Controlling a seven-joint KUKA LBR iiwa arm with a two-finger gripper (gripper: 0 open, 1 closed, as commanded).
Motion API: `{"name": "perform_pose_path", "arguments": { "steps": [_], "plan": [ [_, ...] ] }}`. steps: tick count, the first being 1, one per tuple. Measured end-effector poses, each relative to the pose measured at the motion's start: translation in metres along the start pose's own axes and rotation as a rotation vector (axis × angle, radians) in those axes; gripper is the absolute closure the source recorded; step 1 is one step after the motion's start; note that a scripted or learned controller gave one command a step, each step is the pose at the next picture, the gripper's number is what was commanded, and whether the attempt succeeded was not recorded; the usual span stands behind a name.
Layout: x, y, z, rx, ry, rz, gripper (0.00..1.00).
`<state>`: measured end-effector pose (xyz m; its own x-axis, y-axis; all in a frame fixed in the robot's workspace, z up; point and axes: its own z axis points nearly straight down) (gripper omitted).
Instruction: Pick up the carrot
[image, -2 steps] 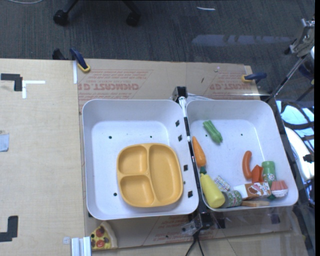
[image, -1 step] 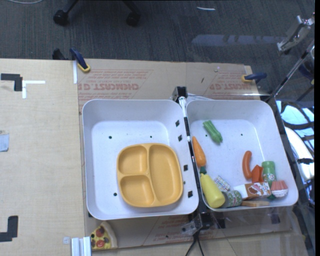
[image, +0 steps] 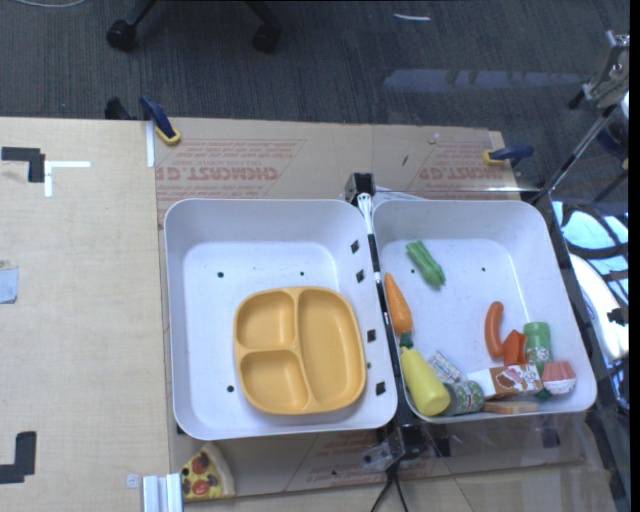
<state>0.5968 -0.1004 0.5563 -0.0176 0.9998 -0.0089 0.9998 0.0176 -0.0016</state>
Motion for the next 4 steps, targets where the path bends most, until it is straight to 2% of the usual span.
{"name": "perform_pose_path", "arguments": {
  "steps": [1,2,3,4],
  "plan": [
    [0.000,0.000,0.000,0.001,0.000,0.000,0.00],
    [0.000,0.002,-0.008,0.001,-0.003,-0.003,1.00],
    [0.026,-0.068,0.203,0.001,0.007,-0.110,1.00],
    [0.011,-0.072,0.235,0.001,0.007,0.254,1.00]
  ]
}}
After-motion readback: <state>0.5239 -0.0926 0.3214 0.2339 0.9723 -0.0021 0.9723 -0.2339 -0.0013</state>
